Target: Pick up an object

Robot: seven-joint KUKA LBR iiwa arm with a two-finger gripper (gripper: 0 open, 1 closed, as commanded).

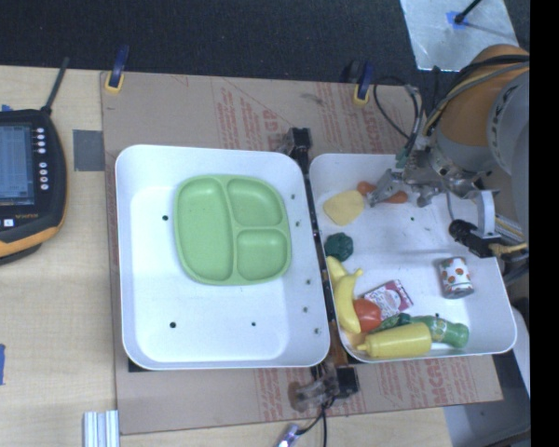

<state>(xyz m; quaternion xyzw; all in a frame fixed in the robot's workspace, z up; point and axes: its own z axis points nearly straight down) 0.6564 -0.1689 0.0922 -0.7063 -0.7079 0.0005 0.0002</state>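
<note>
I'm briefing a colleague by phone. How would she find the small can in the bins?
Start at the right-hand white bin, the crowded one. Follow its right wall about halfway down to the small can, lying apart from the pile of toy food along the bottom. It is the only cylinder with a pale label and red spots.

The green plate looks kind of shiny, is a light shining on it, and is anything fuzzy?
Camera view: the green plate carries only a soft sheen; the left bin looks bright white, with a faint shadow along its upper wall; the gripper and small toys look slightly soft.
</note>
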